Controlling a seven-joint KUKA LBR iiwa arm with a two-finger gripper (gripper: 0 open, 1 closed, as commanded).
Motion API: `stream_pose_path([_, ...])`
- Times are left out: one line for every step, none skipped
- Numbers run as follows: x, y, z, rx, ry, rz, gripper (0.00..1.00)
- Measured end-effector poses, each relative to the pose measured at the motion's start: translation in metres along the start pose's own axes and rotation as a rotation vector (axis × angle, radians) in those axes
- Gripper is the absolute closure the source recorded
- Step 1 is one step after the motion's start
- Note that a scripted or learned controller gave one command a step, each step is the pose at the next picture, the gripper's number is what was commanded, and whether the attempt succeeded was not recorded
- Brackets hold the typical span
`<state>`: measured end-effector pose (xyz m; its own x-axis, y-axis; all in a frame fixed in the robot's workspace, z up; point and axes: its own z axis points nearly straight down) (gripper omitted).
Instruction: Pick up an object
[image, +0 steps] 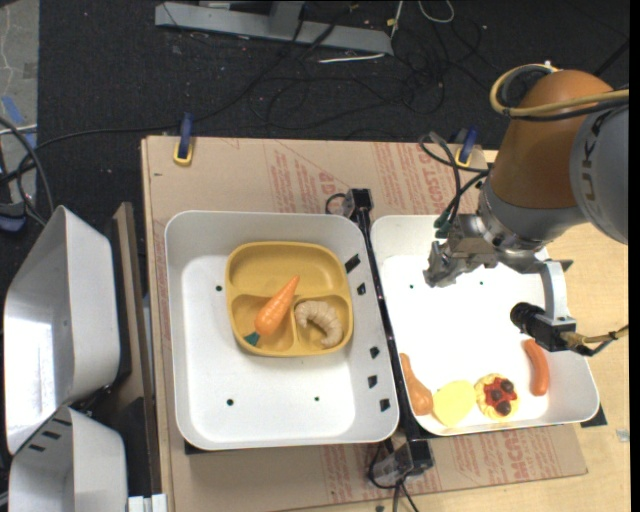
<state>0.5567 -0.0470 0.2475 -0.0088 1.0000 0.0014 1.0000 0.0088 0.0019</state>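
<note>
White bin (470, 300) lies bare beneath our end effector (443, 268), its state unclear to us, so descending here risks grasping nothing.

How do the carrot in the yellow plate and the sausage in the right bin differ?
The carrot is orange with a green end and tapers to a point; the sausage is redder and evenly thick with rounded ends. The carrot lies diagonally on the plate in the left bin; the sausage lies nearly upright by the right bin's right wall. Both are small, elongated toy foods.
</note>
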Motion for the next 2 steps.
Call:
stream_pose_path([0.045, 0.006, 0.007, 0.002, -0.001, 0.001, 1.0])
stream_pose_path([0.104, 0.013, 0.007, 0.0, 0.0, 0.0, 1.0])
